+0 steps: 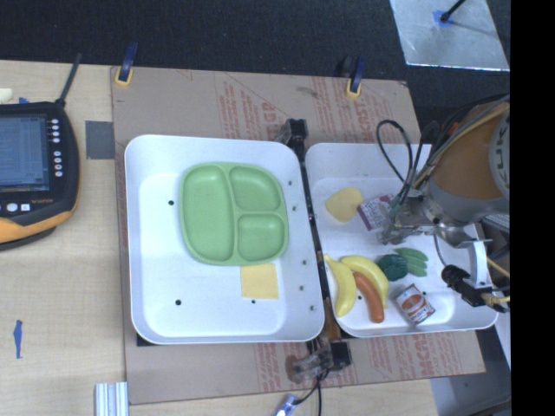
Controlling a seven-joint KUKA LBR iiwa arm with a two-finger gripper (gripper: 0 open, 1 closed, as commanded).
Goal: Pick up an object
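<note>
A cardboard sheet (260,102) is lying under both bins. Left of it, a teach pendant (30,173) with a lit screen is resting on the wooden bench (61,319). Two blue-and-yellow clamps (127,64) are gripping its far edge, and grey tape (100,139) is sitting at its left edge.

Even, moderately bright overhead light falls across the scene, and the two shallow white plastic bins (147,232) come close to washing out, their inner walls nearly lost. Shadows are soft and short. The picture is low in resolution and slightly soft; the dark floor (217,16) above looks grainy.
</note>
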